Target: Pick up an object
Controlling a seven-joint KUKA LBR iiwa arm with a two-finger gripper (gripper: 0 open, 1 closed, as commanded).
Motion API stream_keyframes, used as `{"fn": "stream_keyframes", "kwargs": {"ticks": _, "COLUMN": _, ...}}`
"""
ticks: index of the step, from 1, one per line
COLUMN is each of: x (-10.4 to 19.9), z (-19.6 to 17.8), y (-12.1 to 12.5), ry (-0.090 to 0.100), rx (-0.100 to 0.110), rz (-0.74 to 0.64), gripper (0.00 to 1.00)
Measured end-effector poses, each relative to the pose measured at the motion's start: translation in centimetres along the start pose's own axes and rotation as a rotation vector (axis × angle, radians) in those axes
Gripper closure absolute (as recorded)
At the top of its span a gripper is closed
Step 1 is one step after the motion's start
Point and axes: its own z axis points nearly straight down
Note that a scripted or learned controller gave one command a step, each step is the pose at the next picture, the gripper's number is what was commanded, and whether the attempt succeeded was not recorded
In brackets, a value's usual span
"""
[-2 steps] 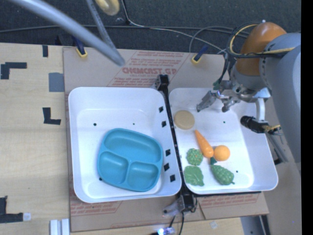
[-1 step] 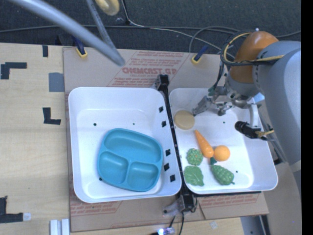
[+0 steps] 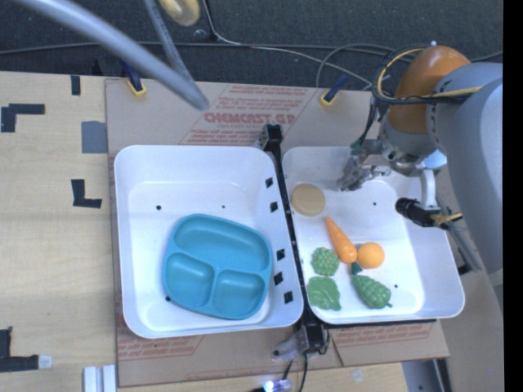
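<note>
1. Claw [image 3: 353, 176] sits over the back of the right bin [image 3: 441, 300], just right of the tan disc [image 3: 308, 199]. Can't tell its opening from this angle; nothing visibly held.
2. Candidates are all in the right bin: tan disc near the back-left, carrot [image 3: 340, 239] lying diagonal mid-bin, orange ball [image 3: 370, 255] touching the carrot's lower end, three green veg pieces [image 3: 325, 261] [image 3: 324, 293] [image 3: 373, 291] along the front.
3. Left bin [image 3: 131, 219] has a blue divided plate [image 3: 217, 266], well apart from the arm.
4. Handling guess: these look like toy food, so light, rigid, smooth. The ball will likely roll or squirt out of a pinch. The disc is flat and low, with little to grab unless pinched across the edges.
5. Best bet looks like the carrot: pinch across its width at mid-body, jaws square to the long axis. It touches the ball, so expect a nudge.
6. Green pieces look bumpy, so decent grip, but two sit close together near the divider.
</note>
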Motion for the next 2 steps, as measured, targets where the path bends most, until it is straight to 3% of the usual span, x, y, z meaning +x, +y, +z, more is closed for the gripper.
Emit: {"fn": "stream_keyframes", "kwargs": {"ticks": 2, "x": 0.9, "z": -10.5, "y": -0.3, "ry": 0.003, "rx": -0.001, "rz": 0.003, "gripper": 1.00}}
